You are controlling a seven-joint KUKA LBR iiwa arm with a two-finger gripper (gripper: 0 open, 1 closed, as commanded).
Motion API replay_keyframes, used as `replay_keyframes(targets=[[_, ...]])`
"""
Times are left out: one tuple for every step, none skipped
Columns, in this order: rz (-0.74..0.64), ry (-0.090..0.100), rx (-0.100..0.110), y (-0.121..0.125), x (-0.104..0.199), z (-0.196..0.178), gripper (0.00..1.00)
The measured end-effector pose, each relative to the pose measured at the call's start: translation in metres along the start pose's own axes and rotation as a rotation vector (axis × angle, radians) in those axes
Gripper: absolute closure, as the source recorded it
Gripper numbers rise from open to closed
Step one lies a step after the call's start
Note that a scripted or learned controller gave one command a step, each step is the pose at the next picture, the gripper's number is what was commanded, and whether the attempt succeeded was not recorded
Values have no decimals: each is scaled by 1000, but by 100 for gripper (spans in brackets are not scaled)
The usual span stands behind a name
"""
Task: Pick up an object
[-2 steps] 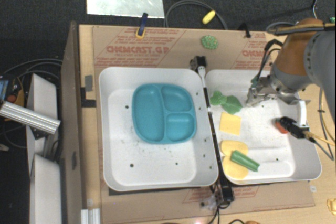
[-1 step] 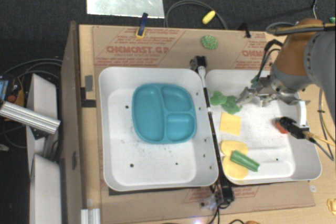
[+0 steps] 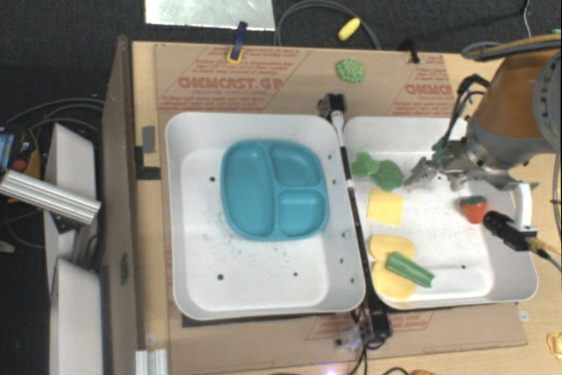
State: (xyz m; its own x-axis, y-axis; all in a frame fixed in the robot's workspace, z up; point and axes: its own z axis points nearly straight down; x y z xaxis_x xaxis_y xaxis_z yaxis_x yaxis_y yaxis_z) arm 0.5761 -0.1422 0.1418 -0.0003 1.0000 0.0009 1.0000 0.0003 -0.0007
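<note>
A dark carpet floor surrounds the bench [image 3: 140, 215], which is covered by a brown cardboard sheet [image 3: 263, 75] printed in red with "CHEMCAST GP". Two white bins sit on it side by side. The left bin [image 3: 198, 277] holds a teal divided plate [image 3: 274, 189]. The right bin [image 3: 509, 281] holds the small objects: a yellow square block [image 3: 385, 208], a yellow round piece [image 3: 392, 279] with a green stick [image 3: 409, 268] lying on it, a green leafy piece [image 3: 378, 169] and a small red object [image 3: 474, 209]. The arm [image 3: 527, 105] reaches over the right bin. The gripper [image 3: 436, 169] hangs just beside the green leafy piece; nothing is seen between its fingers, and I cannot tell how far it is open.
</note>
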Motion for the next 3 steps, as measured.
replay_keyframes(targets=[[-8,-1,-3,37,36,60,0],[-5,-1,-4,27,42,29,0],[-1,-1,1,13,40,59,0]])
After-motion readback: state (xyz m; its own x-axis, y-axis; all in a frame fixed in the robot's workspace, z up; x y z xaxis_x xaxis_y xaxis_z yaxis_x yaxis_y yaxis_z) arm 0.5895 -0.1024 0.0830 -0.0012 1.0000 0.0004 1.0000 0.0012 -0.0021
